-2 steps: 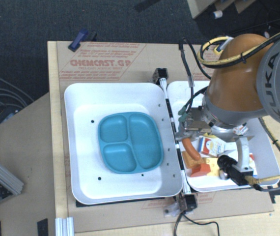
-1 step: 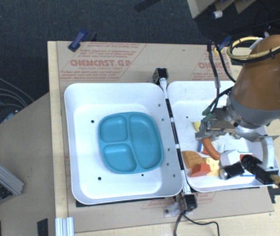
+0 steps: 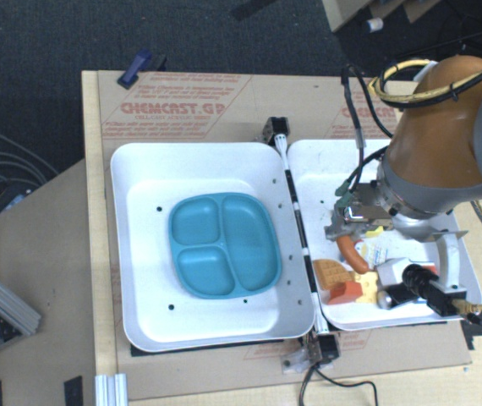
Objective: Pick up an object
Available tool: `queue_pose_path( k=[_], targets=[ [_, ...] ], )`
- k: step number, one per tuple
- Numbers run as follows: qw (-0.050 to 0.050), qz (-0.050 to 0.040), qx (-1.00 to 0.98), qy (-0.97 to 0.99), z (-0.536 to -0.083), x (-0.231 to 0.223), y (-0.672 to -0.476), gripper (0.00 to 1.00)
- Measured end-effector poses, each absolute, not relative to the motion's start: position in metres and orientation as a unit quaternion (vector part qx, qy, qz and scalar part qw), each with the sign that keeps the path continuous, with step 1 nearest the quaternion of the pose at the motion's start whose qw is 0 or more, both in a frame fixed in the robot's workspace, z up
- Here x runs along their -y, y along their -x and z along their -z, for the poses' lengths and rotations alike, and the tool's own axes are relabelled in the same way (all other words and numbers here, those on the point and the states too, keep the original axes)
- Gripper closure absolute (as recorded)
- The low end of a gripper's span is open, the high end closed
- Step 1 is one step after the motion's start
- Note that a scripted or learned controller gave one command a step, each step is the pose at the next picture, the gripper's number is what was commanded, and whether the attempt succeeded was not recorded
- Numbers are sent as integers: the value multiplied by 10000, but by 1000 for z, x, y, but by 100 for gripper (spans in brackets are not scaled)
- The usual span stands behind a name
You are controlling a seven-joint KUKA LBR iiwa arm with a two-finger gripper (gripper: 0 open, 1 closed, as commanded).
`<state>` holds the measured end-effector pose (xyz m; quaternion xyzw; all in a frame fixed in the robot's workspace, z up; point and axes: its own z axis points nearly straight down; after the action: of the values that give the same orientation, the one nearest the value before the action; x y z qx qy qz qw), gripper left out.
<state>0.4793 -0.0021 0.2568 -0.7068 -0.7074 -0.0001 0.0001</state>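
Since the clutter sits right of the tray (image 3: 224,245), gripper (image 3: 353,218) hangs above the sausage (image 3: 353,255); jaw state unreadable.

Both white bins (image 3: 131,252) look like smooth, faintly glossy plastic. The teal divided plate (image 3: 224,245) in the left bin seems matt plastic. Beneath the bins, printed brown board (image 3: 173,108) looks papery.
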Motion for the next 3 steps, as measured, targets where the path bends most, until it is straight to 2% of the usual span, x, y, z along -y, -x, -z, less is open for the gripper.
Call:
queue_pose_path(
  k=[1,2,3],
  targets=[
    [5,-1,7074,7068,-251,-74,-479,100],
    [-9,2,7069,7074,-297,3,-540,100],
    [8,-8,7068,7074,-245,50,-479,100]
  ],
)
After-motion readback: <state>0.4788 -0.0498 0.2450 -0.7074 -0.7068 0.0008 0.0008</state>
